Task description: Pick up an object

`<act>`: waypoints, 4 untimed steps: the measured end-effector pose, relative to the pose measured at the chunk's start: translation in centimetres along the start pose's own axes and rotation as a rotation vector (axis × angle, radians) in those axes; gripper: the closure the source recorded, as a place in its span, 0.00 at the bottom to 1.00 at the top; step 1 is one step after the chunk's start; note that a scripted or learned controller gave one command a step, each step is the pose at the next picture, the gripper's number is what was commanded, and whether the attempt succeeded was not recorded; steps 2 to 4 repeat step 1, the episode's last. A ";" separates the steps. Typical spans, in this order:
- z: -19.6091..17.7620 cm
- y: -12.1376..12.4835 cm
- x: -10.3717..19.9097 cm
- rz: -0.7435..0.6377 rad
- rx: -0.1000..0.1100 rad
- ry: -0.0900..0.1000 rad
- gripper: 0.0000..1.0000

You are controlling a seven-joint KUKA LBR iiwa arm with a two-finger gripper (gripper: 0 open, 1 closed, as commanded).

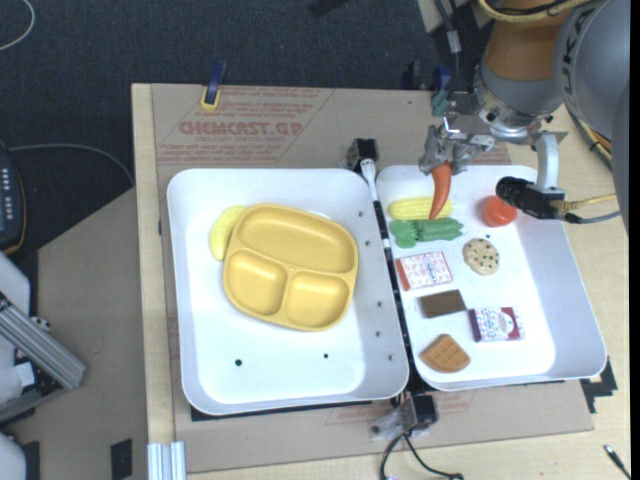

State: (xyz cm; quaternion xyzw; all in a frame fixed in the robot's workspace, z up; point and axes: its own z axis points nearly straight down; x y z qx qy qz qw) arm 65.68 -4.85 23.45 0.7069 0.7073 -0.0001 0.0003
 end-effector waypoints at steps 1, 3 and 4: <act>1.4 0.9 1.0 0.000 0.000 0.000 1.00; 1.4 0.9 1.0 0.000 0.000 0.000 1.00; 1.4 0.9 1.0 0.000 0.000 0.000 1.00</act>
